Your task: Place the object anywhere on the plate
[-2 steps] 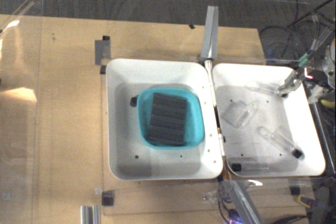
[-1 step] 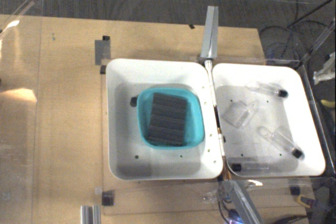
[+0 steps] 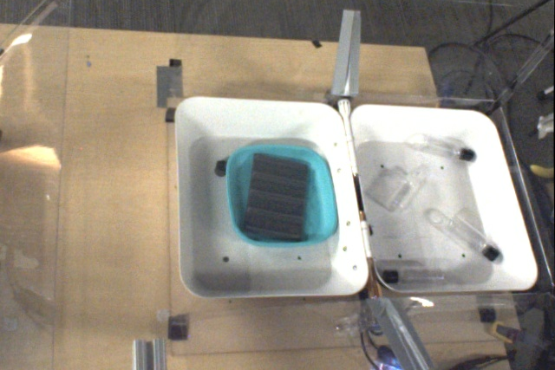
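A dark ridged block (image 3: 277,196) is seen lying on the teal plate (image 3: 326,204) in the middle of the left bin (image 3: 198,186), white floor left open toward every rim, while clear tubes (image 3: 460,228) are scattered across the right bin (image 3: 512,186).

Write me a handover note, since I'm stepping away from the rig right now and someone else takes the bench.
Left bin: teal plate with a dark ribbed block lying flat on it, inside the rim.
Right bin: several clear plastic tubes with dark caps, scattered.
Done: by how things lie, the block is already on the plate.
Left: nothing obvious; confirm the block is the intended object.
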`<state>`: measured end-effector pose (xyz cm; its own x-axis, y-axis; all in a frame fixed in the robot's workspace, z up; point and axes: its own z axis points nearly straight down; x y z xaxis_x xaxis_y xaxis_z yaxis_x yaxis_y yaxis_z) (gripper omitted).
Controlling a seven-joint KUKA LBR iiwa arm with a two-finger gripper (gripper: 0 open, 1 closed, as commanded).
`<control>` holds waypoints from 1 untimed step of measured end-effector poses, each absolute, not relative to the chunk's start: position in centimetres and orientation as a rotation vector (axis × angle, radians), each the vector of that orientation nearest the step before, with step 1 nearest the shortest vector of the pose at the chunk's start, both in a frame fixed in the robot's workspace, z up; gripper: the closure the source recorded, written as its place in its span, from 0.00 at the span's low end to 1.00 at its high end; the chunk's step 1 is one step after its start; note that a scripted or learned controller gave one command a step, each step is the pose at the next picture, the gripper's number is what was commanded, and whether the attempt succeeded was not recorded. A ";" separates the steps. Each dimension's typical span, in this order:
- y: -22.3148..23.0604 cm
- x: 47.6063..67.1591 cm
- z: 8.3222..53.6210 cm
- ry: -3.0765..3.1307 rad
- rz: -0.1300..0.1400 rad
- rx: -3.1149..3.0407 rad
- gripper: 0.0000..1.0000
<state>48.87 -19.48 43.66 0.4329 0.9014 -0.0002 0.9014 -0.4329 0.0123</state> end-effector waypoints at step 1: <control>-19.5 48.9 43.6 1.541 0.009 2.727 0.00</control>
